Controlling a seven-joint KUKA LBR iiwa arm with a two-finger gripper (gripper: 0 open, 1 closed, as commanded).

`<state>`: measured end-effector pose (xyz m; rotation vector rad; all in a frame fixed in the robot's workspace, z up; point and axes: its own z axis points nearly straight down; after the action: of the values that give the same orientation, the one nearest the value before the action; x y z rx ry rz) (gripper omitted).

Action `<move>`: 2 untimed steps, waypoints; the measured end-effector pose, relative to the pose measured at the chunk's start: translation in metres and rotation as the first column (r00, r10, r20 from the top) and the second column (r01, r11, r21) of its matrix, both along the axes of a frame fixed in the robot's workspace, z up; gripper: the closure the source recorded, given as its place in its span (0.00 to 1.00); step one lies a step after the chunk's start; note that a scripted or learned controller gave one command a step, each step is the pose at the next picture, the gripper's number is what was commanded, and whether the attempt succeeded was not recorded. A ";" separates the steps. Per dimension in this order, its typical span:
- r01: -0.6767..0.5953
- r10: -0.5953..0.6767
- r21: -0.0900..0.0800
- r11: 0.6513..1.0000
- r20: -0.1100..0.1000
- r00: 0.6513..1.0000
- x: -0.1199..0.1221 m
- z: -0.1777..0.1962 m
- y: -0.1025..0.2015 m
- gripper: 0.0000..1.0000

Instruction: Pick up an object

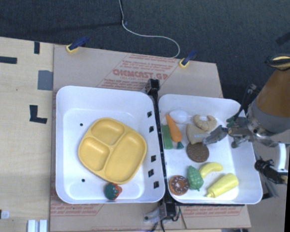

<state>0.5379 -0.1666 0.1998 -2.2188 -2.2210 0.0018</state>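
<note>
A: Currently the end effector [214,135] sits low over the right bin [241,160], reaching in from the bin's right wall. Finger state cannot be told; the tips blur into grey against the toys.

B: Anything between them?

A: Nothing visibly held. The tan piece [204,122] lies just beyond the tip, and the brown cookie [197,152] just below it, near or touching. The carrot [173,129] is further out past the tip, toward the divider.

B: Step in hand?

A: Judged as the approach or descent onto a target, grasp not yet made. Likely target is the tan piece or the cookie; which one cannot be settled.

B: Next move?

A: Probably a short drop, then close and lift straight up. Crowding is a risk: neighbours could be nudged. The banana [210,168], yellow bottle [223,185], green toy [195,178] and donut [178,184] lie well behind and below the tip.
</note>
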 end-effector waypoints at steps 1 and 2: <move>0.001 -0.001 0.000 1.000 -0.005 1.000 -0.012 -0.055 -0.002 0.00; 0.000 0.000 -0.002 1.000 0.000 1.000 -0.013 -0.118 0.000 0.00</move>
<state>0.5245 -0.1671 0.0813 -2.2196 -2.2220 0.0031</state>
